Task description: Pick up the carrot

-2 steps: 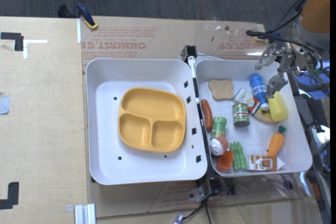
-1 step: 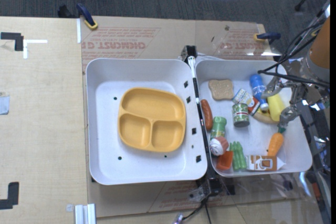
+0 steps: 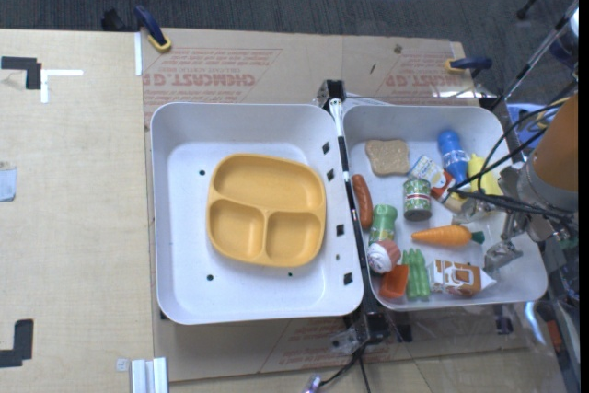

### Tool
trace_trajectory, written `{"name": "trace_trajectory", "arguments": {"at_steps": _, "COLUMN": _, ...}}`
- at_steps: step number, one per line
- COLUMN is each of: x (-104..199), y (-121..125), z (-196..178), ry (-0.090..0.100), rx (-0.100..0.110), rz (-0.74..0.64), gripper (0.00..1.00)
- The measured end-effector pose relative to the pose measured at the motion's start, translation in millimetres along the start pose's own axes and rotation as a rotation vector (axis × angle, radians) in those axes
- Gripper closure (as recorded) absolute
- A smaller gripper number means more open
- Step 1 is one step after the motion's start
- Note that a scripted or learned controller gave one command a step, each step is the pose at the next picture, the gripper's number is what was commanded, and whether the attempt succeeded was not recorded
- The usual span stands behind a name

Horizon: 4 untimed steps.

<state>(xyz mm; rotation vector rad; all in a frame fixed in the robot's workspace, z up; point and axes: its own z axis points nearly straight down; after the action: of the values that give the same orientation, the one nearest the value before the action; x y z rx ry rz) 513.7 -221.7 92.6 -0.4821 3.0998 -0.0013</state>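
Nearest the lens, at the bottom edge of the frame, is a bare strip of cardboard (image 3: 276, 354) under the bins. Left bin (image 3: 175, 225), centre of frame, holds 1 yellow tray (image 3: 267, 209) w/ three compartments. Right bin (image 3: 386, 126) holds the toy food.

Carrot (image 3: 444, 236) lies flat in the lower right part of the right bin, orange body pointing left, green top to the right. Just below it: juice carton (image 3: 457, 277). Just above-left: green can (image 3: 417, 199).

Arm enters at the right edge; orange band (image 3: 561, 156) mid right. Gripper (image 3: 502, 253) sits at the bin's right rim, just right of the carrot's green end, near but apart from it. Fingers too small and cluttered by cables to read, so can't tell if apart or together. Nothing seen between them.

Step, as I judge it: approach, grasp not yet made. Next move prob. needs a shift left over the carrot's middle, jaws across its short axis, then down w/o nudging carton or can.

Count, right bin: 1 carrot, 1 bread slice (image 3: 387, 157), 1 sausage (image 3: 363, 201), 1 blue bottle (image 3: 452, 155), 1 can, 1 carton, 1 green cup-like item (image 3: 382, 224), 1 red-white ball-ish piece (image 3: 382, 256), 1 red piece (image 3: 395, 283), 1 green bunch (image 3: 417, 275). A few small items near the bottle are too jumbled to count.
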Motion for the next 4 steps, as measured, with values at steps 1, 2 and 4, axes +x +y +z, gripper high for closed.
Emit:
{"name": "trace_trajectory", "arguments": {"at_steps": 1, "x": 8.2, "y": 47.1, "z": -0.2, "ry": 0.001, "rx": 0.001, "rz": 0.431, "gripper": 0.00}}
{"name": "trace_trajectory", "arguments": {"at_steps": 2, "x": 6.2, "y": 2.1, "z": 0.0, "ry": 0.000, "rx": 0.002, "rz": 0.646, "gripper": 0.00}}
{"name": "trace_trajectory", "arguments": {"at_steps": 4, "x": -23.7, "y": 64.7, "z": 0.7, "ry": 0.002, "rx": 0.002, "rz": 1.099, "gripper": 0.00}}
